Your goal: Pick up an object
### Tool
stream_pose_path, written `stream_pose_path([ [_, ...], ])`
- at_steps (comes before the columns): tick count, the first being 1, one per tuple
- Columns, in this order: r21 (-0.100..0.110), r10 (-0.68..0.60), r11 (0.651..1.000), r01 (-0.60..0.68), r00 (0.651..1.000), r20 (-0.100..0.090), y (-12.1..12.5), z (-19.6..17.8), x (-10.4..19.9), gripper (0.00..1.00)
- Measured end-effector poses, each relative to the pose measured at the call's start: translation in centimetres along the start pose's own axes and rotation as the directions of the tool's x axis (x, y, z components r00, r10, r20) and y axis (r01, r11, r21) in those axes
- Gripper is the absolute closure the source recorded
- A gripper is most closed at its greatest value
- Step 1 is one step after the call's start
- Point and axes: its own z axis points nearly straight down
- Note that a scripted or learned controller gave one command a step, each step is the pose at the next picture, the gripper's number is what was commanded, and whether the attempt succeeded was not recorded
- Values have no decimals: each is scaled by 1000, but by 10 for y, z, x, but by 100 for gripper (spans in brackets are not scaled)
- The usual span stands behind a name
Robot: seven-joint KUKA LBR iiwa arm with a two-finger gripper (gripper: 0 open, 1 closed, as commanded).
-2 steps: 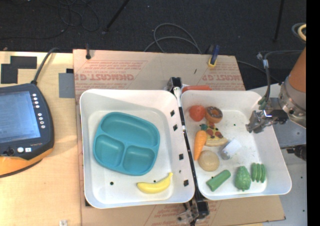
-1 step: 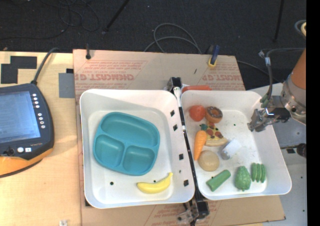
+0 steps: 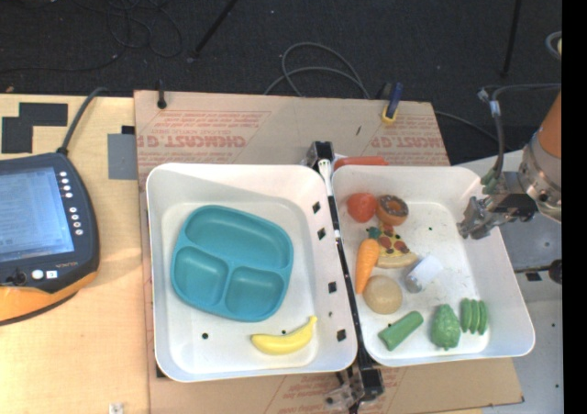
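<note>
My gripper (image 3: 474, 218) hangs over the right rim of the right bin (image 3: 510, 282), beside the toys and touching none of them. In that bin lie a red tomato (image 3: 361, 207), a round orange-brown piece (image 3: 393, 209), a carrot (image 3: 366, 263), a pizza slice (image 3: 397, 252), a small white-grey cylinder (image 3: 422, 271), a beige ball (image 3: 383, 295), a green cucumber (image 3: 401, 330), a lumpy green vegetable (image 3: 446, 326) and a green pea pod (image 3: 473, 315). The cylinder is the closest to the gripper, down and to its left.
The left bin (image 3: 165, 219) holds a teal divided plate (image 3: 232, 262) and a yellow banana (image 3: 284, 338). A tablet (image 3: 37, 229) lies on the bench at far left. Both bins rest on cardboard (image 3: 238, 132) bearing a blue clamp (image 3: 393, 102) at the back.
</note>
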Motion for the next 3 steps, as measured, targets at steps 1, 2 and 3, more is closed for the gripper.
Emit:
stream_pose_path([
  [1,2,-2,1000,2,1000,-1,0,-9,0,100],
  [2,4,-4,1000,4,1000,-1,0,-18,-1,100],
  [3,6,-7,1000,7,1000,-2,0,-28,-1,100],
])
